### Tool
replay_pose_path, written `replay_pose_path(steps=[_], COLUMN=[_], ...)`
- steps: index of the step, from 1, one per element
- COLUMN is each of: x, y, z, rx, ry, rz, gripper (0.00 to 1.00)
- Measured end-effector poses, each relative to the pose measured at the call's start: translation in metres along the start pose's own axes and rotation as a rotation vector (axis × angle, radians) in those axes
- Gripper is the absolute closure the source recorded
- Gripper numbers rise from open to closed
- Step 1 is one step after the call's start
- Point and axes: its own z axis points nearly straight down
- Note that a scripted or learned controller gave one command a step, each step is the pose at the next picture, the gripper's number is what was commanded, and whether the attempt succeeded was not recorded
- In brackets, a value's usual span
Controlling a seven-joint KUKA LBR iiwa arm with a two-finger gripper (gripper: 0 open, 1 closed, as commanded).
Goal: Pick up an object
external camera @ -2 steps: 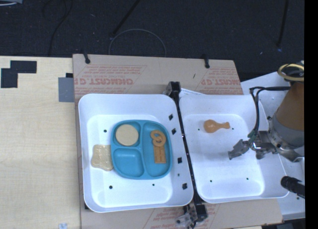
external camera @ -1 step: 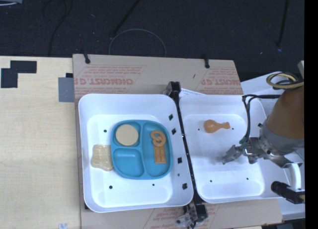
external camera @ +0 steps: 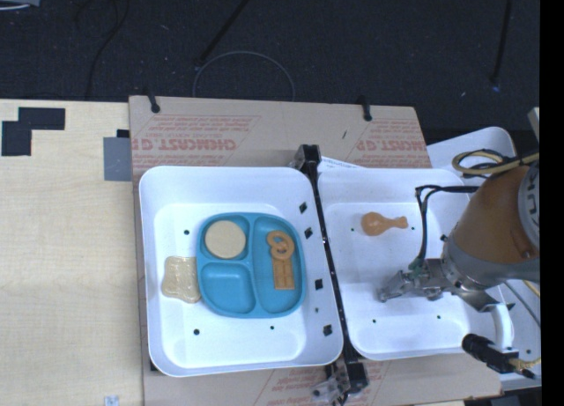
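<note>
Camera view, from above the worktop: two white bins sit side by side on a cardboard sheet at the centre of the frame; the left bin holds a blue tray with three compartments, a round tan disc in its upper-left compartment and a brown key-shaped piece in its right one; a pale biscuit-like piece lies just beside the tray's left edge, on the bin floor; in the right bin an orange spoon-shaped toy rests near the upper middle, its round end to the left; the arm enters from the right of the frame, and its hand sits low over the right bin's floor, lower right of centre, well below the toy and apart from it; nothing shows between its fingers; whether they are spread or closed cannot be told from this angle; dark cables lie across the black floor at the top of the frame.
</note>
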Motion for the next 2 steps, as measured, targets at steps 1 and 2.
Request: replay_pose_path(steps=[1,2], x=[-0.001,0.000], y=[0.001,0.000], z=[-0.013,-0.055], rx=[-0.002,-0.004], ry=[0.000,-0.001], rz=[0.005,-0.003], gripper=[1.00,1.00])
